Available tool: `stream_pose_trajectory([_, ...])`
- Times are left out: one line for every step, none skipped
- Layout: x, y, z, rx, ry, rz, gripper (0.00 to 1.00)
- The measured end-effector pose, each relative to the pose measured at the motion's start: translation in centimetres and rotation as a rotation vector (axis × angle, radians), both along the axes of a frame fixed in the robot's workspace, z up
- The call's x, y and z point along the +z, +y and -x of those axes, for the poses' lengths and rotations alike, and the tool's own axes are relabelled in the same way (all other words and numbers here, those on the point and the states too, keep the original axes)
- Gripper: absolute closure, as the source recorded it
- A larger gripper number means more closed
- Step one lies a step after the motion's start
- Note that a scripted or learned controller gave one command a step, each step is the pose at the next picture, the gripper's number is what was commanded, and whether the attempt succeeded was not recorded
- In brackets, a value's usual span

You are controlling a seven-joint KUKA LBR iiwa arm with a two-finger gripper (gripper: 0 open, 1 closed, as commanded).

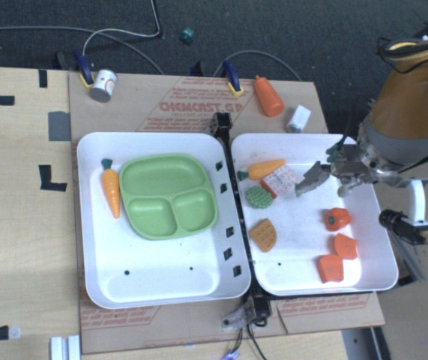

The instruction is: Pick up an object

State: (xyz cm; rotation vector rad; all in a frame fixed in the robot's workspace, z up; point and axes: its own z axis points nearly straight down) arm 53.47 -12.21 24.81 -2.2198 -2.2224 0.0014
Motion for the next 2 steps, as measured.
stream_pose_trajectory([-8.2,-7.3,-1.7,-0.002,0.003,0.0,0.0])
stream_pose_trajectory([-14.8,-7.9,-0.1,0.0,-0.001,0.0,0.0])
